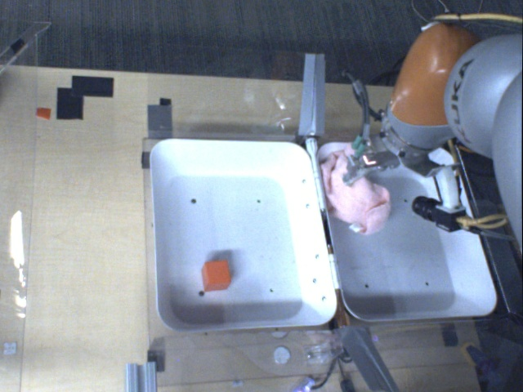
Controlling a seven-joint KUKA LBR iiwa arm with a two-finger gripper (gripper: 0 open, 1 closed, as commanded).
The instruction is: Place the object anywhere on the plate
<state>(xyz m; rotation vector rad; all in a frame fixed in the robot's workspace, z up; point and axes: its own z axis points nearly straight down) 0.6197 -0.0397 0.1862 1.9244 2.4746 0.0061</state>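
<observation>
Near the divider (313,129) betw. bins, gripper (359,163) sits over pink plate (357,194) in right bin (425,276); fingers' state can't tell. Orange block (216,274) lies left of divider, in left bin (237,170), well apart from plate.

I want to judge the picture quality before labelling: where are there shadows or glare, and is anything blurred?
Camera view: soft shadows lie along the near walls of the left bin and the right bin; a bright glare streak marks the bench at far left; the orange cube is sharp; the pink cloth looks washed out, its folds hard to read.
</observation>
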